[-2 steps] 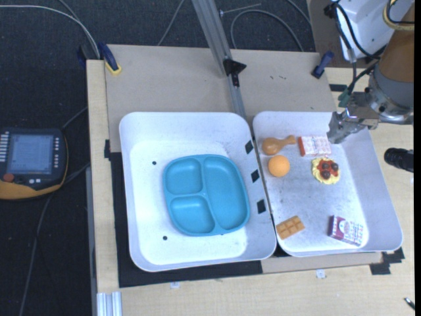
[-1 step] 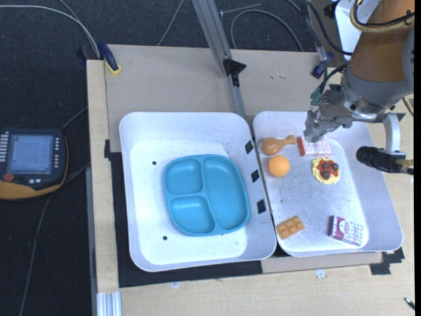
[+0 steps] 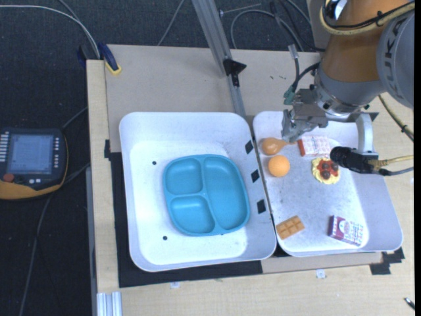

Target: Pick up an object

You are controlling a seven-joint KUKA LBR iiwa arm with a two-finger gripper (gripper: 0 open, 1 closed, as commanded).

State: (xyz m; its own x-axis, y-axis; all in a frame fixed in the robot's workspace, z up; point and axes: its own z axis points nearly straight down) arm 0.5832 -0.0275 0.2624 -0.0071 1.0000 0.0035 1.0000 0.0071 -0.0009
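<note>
My gripper (image 3: 294,135) hangs over the far left corner of the right bin (image 3: 375,209). Just to its left and below lies a tan egg-shaped object (image 3: 270,145), close to the gripper's tip. An orange ball (image 3: 279,166) sits a little nearer the front. A red and white packet (image 3: 314,144) lies right of the gripper, partly under the wrist. A yellow piece with red on top (image 3: 325,170) rests beside a black fitting on the arm. Nothing is visibly lifted.
A brown waffle-like piece (image 3: 290,226) and a maroon box (image 3: 346,230) lie at the right bin's front. The left bin (image 3: 141,176) holds a blue divided tray (image 3: 206,194). A metal pole (image 3: 220,45) slants across the back. A pendant (image 3: 29,160) lies off the bench, left.
</note>
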